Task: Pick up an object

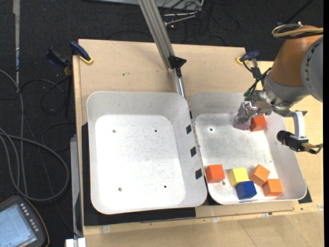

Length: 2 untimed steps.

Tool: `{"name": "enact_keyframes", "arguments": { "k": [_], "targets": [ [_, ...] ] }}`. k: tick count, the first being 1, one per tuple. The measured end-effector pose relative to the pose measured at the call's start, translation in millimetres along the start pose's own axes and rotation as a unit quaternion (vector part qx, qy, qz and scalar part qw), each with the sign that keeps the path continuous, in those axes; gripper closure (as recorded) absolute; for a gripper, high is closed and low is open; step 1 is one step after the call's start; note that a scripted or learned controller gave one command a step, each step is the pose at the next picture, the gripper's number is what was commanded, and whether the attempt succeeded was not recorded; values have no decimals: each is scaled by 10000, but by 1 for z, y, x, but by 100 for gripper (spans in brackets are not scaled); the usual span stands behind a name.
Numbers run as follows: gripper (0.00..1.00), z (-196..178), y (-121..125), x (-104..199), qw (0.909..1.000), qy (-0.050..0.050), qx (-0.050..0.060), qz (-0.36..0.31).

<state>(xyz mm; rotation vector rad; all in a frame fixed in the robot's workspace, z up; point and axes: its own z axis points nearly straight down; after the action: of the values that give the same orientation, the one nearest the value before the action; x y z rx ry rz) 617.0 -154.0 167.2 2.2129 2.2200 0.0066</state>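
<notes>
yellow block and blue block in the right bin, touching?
Touching. The camera view shows the blue block pressed against the lower edge of the yellow block, with no white bin floor between them.

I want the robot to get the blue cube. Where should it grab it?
Probably from straight above, claw closing on the small blue cube's two free sides, front and back. The yellow cube and an orange cube crowd its other sides.
</notes>
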Motion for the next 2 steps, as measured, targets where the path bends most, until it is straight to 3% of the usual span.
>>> {"name": "enact_keyframes", "arguments": {
  "k": [2],
  "targets": [
    [100,-111,-2,0,10000,-3,1,0]
  ]
}}
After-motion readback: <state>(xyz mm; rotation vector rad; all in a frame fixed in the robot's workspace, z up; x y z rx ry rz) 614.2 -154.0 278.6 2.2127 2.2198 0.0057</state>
